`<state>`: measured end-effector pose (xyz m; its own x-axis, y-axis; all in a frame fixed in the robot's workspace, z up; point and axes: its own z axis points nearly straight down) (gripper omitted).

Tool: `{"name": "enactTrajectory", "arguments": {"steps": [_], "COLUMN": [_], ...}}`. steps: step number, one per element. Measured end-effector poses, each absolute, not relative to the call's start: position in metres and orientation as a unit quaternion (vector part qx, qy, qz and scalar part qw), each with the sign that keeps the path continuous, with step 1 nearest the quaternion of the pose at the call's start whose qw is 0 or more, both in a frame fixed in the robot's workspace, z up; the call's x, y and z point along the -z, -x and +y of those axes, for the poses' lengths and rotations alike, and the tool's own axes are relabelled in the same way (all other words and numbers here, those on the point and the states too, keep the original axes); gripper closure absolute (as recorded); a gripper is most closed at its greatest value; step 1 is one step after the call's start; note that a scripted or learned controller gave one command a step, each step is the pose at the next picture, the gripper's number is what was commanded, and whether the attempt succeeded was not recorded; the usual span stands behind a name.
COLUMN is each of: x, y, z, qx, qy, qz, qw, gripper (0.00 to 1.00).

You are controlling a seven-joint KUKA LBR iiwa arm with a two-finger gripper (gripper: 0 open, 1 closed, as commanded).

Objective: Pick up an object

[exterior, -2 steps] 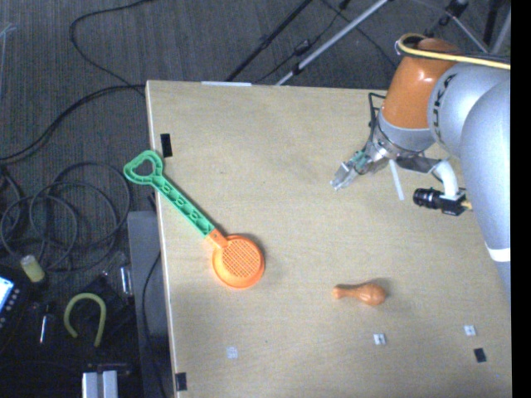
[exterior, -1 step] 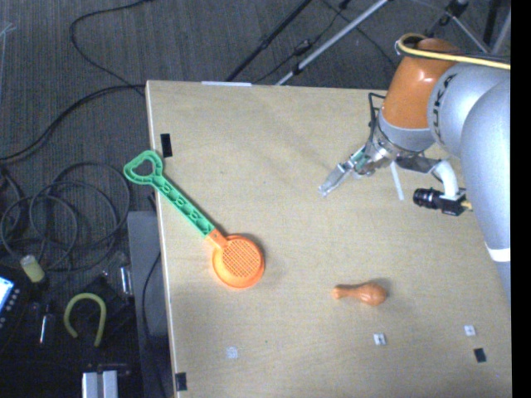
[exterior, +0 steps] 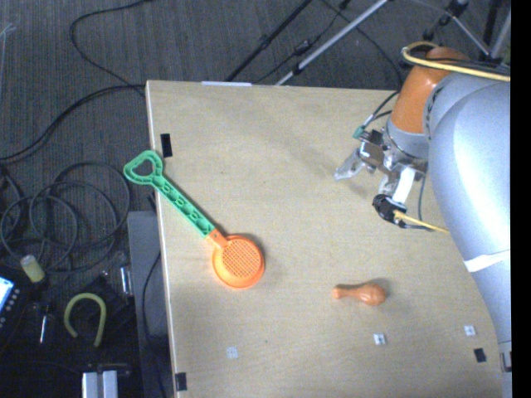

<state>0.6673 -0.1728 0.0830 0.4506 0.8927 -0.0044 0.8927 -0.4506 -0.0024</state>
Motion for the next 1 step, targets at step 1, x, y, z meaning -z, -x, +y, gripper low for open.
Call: {"name": "enactTrajectory", "arguments": {"steps": [1], "x": [-0.1309], "y": [-0.6589], "z": [-0.2127], "qx": [0.0022], "qy": [-0.825], "qz": [0.565], "qw": [0.001], "gripper": [0.00]}}
